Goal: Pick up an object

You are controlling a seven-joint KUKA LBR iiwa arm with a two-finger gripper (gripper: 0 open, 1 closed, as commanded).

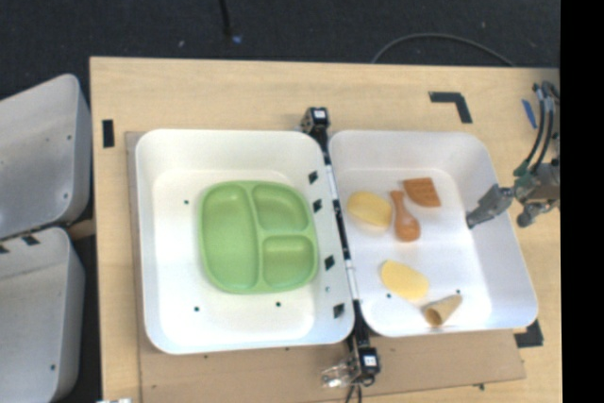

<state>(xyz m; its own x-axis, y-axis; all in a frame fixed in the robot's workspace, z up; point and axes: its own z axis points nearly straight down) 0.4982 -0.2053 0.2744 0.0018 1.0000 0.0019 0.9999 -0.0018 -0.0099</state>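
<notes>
Gripper (pixel 503 206) at the right bin's (pixel 491 297) edge; whether it is spread or closed, you cannot tell. Descend squarely over the wooden spoon (pixel 405 218), nearest to its left.

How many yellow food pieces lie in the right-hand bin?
2. One yellow piece lies near the divider, upper left in the right bin; the other yellow piece lies lower down, near the cone.
</notes>
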